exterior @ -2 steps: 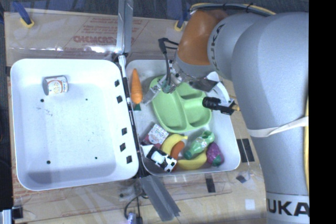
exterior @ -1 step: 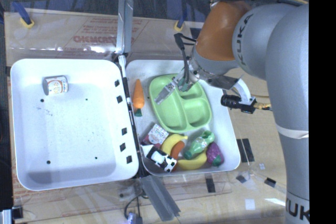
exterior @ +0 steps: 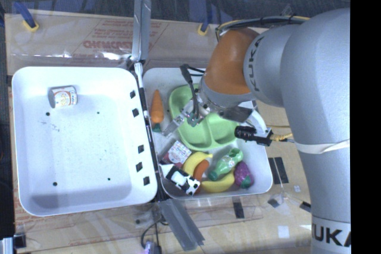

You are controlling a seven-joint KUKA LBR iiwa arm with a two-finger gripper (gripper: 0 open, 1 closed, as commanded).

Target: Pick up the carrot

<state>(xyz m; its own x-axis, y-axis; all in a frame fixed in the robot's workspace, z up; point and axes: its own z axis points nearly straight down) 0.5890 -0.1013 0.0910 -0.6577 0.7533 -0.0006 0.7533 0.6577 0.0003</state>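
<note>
- The left bin (exterior: pixel 77 187) holds one small can (exterior: pixel 63 96) lying on its side near the bin's far-left corner.
- A grey divider strip (exterior: pixel 141 27) rises from the far end of the seam between the two bins, over the bench (exterior: pixel 71 33) with its taped-down sheet.
- The right bin (exterior: pixel 265 184) is crowded with toy food.
- The carrot (exterior: pixel 156 107) lies along the right bin's left wall, toward the far end — orange, lengthwise, untouched by anything metal and apart from the arm's tool.
- Just right of the carrot sits a green bowl (exterior: pixel 205 131), light green and tilted, filling the middle of the right bin.
- A small printed packet (exterior: pixel 178 152) lies beside the bowl's near-left edge.
- At the bin's near edge a black-and-white cow toy (exterior: pixel 183 181) rests against a yellow banana (exterior: pixel 208 172), with a small red-orange piece (exterior: pixel 201 169) on top of the banana.
- A green bottle (exterior: pixel 226 165) lies next to a purple bunch of grapes (exterior: pixel 242 174) by the near-right corner.
- The gripper (exterior: pixel 193 116) hangs over the green bowl's left part, right of the carrot; it grips nothing visible, and whether it is spread or closed I cannot tell.
- The arm (exterior: pixel 297 68), grey with its orange band (exterior: pixel 229 65), covers the bin's far-right side.
</note>
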